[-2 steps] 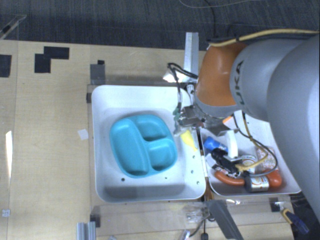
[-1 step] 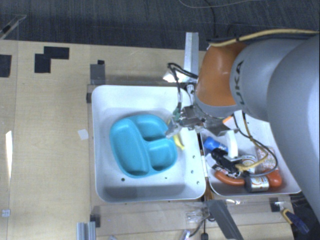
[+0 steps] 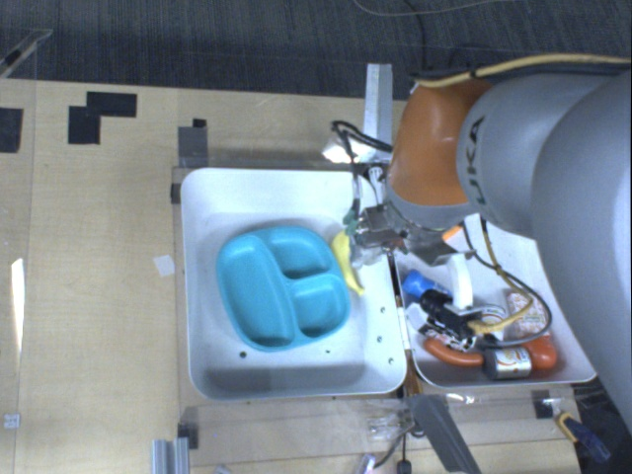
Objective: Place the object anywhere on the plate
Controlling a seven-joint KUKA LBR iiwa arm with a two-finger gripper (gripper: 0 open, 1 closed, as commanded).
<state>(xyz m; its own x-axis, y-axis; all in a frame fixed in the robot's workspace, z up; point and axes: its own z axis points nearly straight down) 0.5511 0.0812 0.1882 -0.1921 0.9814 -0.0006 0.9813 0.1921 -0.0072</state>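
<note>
A blue divided plate [image 3: 281,286] lies in the left white bin [image 3: 207,265]. A yellow banana-shaped object [image 3: 347,264] sits slanted at the plate's right rim, its upper end right against my gripper [image 3: 363,237]. My gripper hangs over the right side of the left bin, just above and to the right of the yellow object. The grey arm with its orange band [image 3: 430,146] covers the area behind the gripper. I cannot tell whether the yellow object rests on the plate's edge or hangs from the gripper.
The right bin [image 3: 568,368] holds several items: a blue piece [image 3: 417,285], a white bottle [image 3: 461,279], a red sausage shape [image 3: 459,355] and a small can [image 3: 509,363]. The wall between the bins [image 3: 395,314] runs just right of the gripper.
</note>
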